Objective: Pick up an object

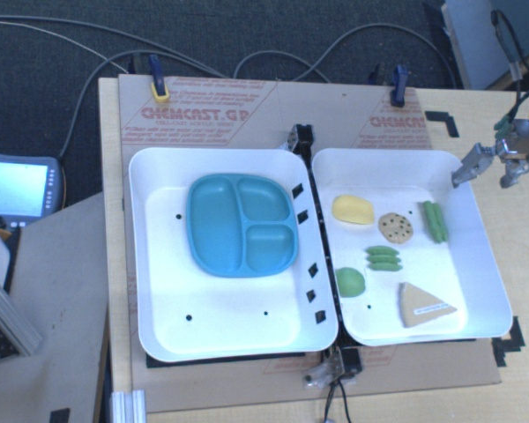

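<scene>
The right bin (pixel 485 263) holds several small play-food items: a yellow lump (pixel 353 210), a round speckled cookie (pixel 395 227), a long green pod (pixel 435 221), a shorter green pea pod (pixel 383 258), a green ball (pixel 350 281) and a tan wedge (pixel 423 305). My gripper (pixel 482 181) hangs above the bin's far right corner, up and to the right of the long green pod. Its two fingers are spread apart with nothing between them.
A blue divided plate (pixel 242 225) lies in the left bin (pixel 159 307). A black divider with clips (pixel 310 236) runs between the bins. Two clamps (pixel 159 86) hold the cardboard at the back edge. A teach pendant (pixel 18 188) rests at the far left.
</scene>
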`<state>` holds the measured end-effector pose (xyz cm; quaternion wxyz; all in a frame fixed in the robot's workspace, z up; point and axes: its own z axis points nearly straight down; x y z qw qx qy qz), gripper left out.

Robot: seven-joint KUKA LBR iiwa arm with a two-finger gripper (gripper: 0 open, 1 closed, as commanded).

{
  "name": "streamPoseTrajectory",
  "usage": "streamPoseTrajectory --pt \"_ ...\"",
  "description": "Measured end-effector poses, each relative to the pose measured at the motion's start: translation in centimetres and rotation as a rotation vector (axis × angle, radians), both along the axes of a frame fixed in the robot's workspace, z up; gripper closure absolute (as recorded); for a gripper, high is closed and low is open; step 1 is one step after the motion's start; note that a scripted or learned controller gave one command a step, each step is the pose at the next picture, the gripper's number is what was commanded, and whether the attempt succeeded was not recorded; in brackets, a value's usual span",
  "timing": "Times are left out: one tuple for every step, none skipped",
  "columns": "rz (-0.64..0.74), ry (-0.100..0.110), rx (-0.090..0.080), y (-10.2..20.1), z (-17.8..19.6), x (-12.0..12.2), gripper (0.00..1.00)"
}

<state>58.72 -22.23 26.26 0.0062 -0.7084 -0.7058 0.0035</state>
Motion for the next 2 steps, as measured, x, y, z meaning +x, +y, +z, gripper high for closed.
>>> streamPoseTrajectory --pt "0.004 -0.013 -0.004 0.1 0.8 0.2 0.0" --pt "0.004 -0.009 -0.002 -0.1 -3.4 0.3 0.0"
